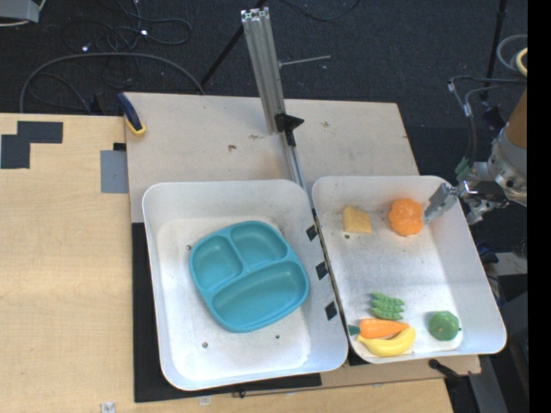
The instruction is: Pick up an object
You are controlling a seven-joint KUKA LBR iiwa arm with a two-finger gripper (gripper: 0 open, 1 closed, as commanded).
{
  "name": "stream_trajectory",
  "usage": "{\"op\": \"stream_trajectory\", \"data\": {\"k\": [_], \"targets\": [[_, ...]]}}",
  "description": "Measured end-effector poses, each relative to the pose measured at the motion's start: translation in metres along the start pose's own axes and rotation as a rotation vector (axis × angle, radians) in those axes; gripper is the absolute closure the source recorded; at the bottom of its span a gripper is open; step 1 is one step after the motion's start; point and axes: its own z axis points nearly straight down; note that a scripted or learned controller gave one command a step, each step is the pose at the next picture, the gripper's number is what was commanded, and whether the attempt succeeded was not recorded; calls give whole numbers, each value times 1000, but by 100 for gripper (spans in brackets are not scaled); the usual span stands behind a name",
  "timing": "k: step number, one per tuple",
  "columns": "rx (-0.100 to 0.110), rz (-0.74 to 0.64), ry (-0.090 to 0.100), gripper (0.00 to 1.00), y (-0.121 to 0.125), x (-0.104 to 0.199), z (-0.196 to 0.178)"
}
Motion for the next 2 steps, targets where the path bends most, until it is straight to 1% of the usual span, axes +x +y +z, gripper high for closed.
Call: {"op": "stream_trajectory", "data": {"k": [1, 2], "targets": [[-14, -3, -3, 0, 2, 0, -8], [-9, -4, -2, 0, 6, 7, 39]]}}
